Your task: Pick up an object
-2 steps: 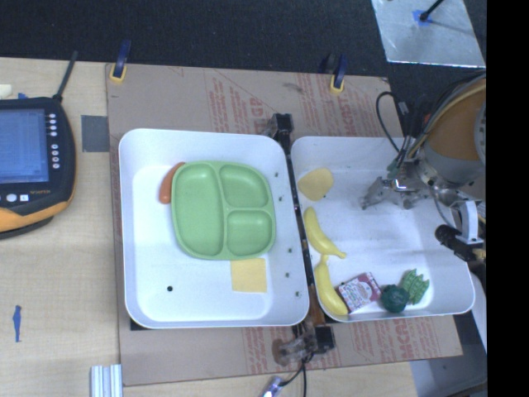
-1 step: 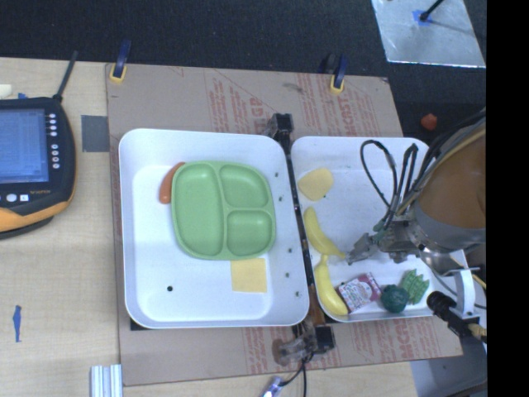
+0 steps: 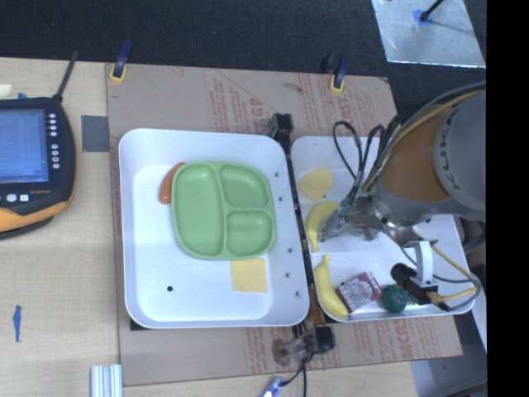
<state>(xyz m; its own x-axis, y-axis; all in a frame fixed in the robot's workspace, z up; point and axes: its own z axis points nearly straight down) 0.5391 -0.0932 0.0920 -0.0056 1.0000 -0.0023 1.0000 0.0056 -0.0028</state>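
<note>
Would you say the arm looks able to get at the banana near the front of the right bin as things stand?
Probably yes. The banana lies uncovered along the right bin's left wall, with only a small red packet beside it, and the claw is close behind it.

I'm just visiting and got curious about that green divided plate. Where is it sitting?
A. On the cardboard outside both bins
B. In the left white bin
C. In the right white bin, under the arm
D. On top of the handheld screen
B: the green divided plate lies inside the left white bin, with a yellow square just below it.
</note>
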